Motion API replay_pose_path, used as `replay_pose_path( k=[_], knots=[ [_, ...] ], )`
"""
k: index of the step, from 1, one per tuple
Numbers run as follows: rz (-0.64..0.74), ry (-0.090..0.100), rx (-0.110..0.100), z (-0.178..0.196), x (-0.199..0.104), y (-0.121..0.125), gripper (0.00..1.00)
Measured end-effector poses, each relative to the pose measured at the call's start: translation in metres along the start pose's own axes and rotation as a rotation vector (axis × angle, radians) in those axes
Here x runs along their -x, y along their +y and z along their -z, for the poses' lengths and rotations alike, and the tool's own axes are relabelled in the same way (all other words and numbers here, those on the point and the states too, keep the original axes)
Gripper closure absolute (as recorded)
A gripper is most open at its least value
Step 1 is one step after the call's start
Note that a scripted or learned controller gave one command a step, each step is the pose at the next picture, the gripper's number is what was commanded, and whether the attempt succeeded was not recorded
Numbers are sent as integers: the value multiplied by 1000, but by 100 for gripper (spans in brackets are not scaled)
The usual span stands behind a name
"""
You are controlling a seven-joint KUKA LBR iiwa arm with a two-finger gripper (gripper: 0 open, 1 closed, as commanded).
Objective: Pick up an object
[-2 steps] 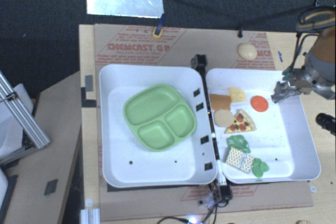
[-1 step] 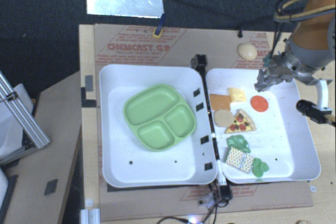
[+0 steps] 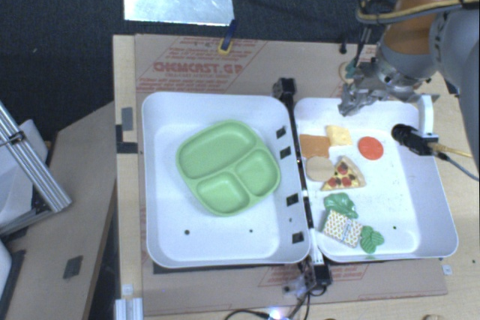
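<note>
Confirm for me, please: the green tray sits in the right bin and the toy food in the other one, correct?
Not quite. The camera view shows the green tray in the left bin; the toy food, such as the pizza slice, lies in the right bin.

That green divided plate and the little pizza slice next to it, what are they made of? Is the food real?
The green divided plate looks like moulded plastic: one even pale green with a soft sheen and rounded compartment walls. The pizza slice seems to be a toy, probably plastic or rubber: flat, tidy blocks of colour with neat red dots, not real food. The white bins also look like smooth plastic.
</note>
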State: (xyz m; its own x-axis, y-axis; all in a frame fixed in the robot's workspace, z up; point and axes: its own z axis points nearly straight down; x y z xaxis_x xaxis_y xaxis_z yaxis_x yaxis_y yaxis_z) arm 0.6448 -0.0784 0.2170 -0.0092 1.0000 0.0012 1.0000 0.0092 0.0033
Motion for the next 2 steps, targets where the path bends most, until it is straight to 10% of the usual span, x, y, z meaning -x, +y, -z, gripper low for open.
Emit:
replay_pose_path(
  k=[2],
  knots=[
    [-8, -2, -2, -3, 1, -2, 100]
  ],
)
